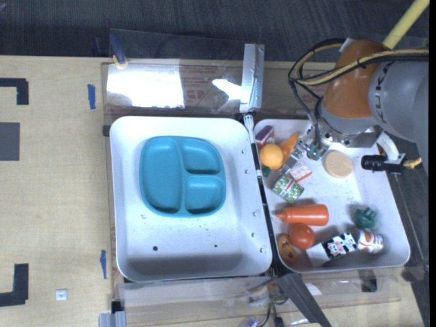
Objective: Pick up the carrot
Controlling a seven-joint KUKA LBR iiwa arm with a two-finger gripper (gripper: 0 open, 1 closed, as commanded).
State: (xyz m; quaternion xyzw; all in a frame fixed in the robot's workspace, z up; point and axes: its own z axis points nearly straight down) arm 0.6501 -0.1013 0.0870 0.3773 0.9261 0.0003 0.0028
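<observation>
A: 1 carrot (304, 214) lying flat mid right bin (398, 213), tomato (301, 236) touching below. Looks like light, rigid, slick plastic

B: Gripper (315, 148) up near the back, can't tell its state. I'd pinch across the thick middle, not the taper

**A robotics lab bench, set up for pick-and-place trials**

This is a lab, not a kitchen — the food is toy food. A pale wooden bench (48, 203) carries black tape marks (18, 90) and small blue tape tabs (91, 95), the sort used to register positions. Two shallow white bins sit side by side: the left bin (129, 251) holds a blue divided plate (182, 174), the right bin (395, 216) a jumble of plastic play food. A clear plastic panel (177, 80) stands behind the bins. An industrial arm (381, 94) — grey with an orange band, trailing loose black cables (306, 73) — reaches in from the right.
</observation>
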